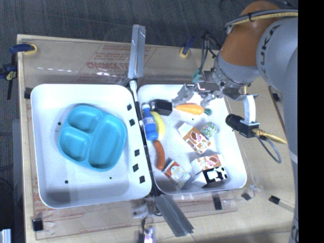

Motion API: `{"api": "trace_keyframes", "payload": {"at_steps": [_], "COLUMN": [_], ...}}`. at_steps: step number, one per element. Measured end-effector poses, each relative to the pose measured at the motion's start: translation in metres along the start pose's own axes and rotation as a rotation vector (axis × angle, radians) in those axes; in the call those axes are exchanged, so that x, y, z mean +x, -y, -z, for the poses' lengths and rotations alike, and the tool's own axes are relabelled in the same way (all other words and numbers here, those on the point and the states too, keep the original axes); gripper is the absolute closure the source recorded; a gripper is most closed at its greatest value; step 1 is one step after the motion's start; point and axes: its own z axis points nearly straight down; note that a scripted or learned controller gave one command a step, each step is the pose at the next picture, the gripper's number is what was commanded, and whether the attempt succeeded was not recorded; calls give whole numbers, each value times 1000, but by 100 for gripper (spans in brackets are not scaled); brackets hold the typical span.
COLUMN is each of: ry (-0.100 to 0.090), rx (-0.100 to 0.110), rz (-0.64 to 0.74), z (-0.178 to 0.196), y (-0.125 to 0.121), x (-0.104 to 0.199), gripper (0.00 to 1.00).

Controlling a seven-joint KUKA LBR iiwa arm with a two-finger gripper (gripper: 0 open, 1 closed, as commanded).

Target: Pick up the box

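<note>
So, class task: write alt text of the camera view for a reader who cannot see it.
A grey arm's gripper hangs over the far end of the right bin, above a toy carrot and near small boxes. The left bin holds a blue tray.

- Grey arm's two-finger gripper [195,91] hovers over the right white bin's [234,145] far edge, above an orange carrot [188,109].
- Printed cardboard box [196,139] lies mid-bin, near a black-and-white box [215,175].
- Blue divided plastic tray [92,137] sits in the left white bin [45,110].
</note>
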Motion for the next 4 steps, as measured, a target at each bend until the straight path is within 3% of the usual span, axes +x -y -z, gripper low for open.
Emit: {"api": "trace_keyframes", "payload": {"at_steps": [1, 2, 3, 4], "ry": [0, -1, 1, 0], "rx": [0, -1, -2, -3], "rz": [-25, 133, 137, 120], "z": [-93, -171, -162, -70], "y": [53, 108, 107, 114], "x": [-22, 4, 3, 86], "gripper": [0, 0, 100, 100]}}
